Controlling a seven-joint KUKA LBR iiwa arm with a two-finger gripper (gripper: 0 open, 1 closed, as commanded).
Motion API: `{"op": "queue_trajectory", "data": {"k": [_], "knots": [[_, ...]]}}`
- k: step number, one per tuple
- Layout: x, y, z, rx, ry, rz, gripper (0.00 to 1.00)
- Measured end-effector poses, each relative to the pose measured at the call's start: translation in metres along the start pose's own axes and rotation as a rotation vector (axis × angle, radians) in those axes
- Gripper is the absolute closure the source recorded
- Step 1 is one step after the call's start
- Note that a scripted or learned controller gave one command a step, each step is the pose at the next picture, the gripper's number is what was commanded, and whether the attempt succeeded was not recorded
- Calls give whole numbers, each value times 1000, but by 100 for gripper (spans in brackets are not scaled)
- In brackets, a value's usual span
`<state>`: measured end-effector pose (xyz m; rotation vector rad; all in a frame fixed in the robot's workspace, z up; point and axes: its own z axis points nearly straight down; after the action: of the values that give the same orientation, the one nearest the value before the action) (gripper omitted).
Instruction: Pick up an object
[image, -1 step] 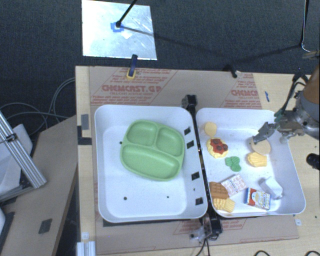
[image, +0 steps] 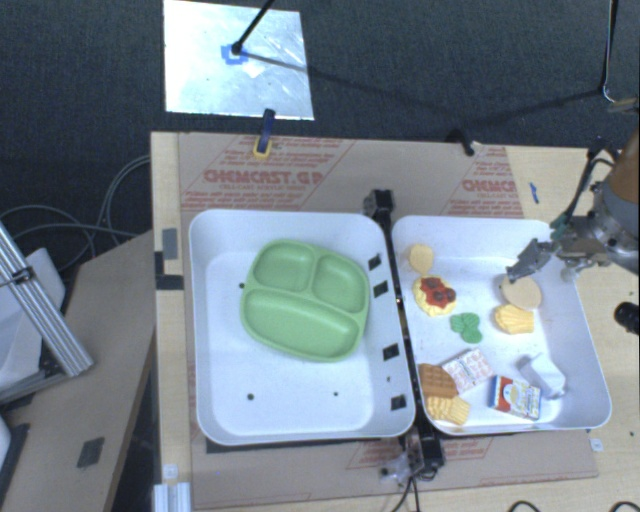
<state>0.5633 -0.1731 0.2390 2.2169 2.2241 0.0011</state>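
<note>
Directly under the gripper (image: 522, 268) lies a tan round piece (image: 522, 294), flat, pale beige, near the right bin's (image: 580, 340) far right side. Whether the gripper touches it cannot be told, and its open-or-shut state is not readable at this angle. Just below sits a yellow ridged piece (image: 514, 320); to the left, a green piece (image: 465, 325) and a yellow disc topped with red (image: 435, 296). A pale yellow piece (image: 421, 259) lies near the far left corner. Along the near edge: a waffle-like piece (image: 443, 395), a small printed packet (image: 469, 371), a carton (image: 516, 397). The left bin (image: 215, 400) holds a green divided plate (image: 304, 299). The arm is cut off at the frame edge.
</note>
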Motion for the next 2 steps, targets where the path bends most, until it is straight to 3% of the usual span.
{"op": "queue_trajectory", "data": {"k": [2], "knots": [[-19, 0, 96, 2, 0, 2, 0]]}}
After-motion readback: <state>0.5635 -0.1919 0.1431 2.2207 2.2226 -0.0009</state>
